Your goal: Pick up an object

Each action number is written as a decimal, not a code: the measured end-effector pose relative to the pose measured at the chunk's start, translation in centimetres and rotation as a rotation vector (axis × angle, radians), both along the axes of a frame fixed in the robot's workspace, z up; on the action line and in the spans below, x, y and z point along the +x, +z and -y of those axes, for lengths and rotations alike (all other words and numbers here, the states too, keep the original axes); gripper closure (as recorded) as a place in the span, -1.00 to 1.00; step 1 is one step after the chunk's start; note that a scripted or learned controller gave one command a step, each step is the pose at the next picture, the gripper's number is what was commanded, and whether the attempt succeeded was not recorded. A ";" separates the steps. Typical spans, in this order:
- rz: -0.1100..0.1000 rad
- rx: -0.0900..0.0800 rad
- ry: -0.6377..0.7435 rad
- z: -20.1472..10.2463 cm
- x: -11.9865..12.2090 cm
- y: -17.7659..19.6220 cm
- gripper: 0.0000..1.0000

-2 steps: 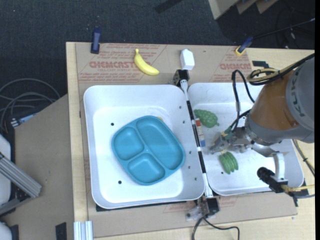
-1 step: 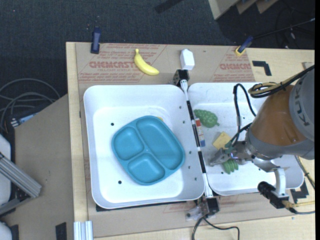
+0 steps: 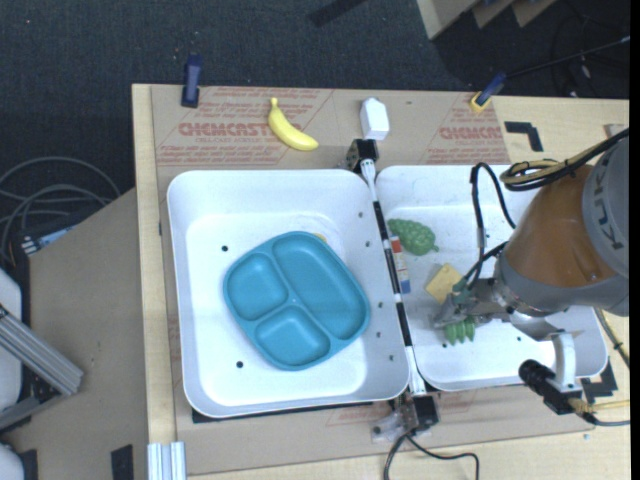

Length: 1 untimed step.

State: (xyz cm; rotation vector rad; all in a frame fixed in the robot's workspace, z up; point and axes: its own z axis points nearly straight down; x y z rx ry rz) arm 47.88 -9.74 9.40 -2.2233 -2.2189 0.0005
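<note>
In the right bin (image 3: 560,363) my gripper (image 3: 452,313) is low over the floor, reaching in from the right under the orange-banded wrist (image 3: 560,238). A small dark green toy (image 3: 461,331) lies right at the gripper's tip, partly covered by it. Just up and left of the gripper rests a yellow block (image 3: 441,281). Farther up sits a light green leafy toy (image 3: 412,236), near the bin's left wall. Whether anything is held is not visible.
The left bin (image 3: 200,208) holds a blue divided plate (image 3: 293,298). A yellow banana (image 3: 290,128) lies on the bench behind the bins, with a white clip (image 3: 374,118) beside it. A ridge (image 3: 388,258) separates the two bins. Cables (image 3: 500,183) loop near the arm.
</note>
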 end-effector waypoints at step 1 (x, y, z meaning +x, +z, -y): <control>0.005 0.002 0.005 -7.6 11.1 9.2 1.00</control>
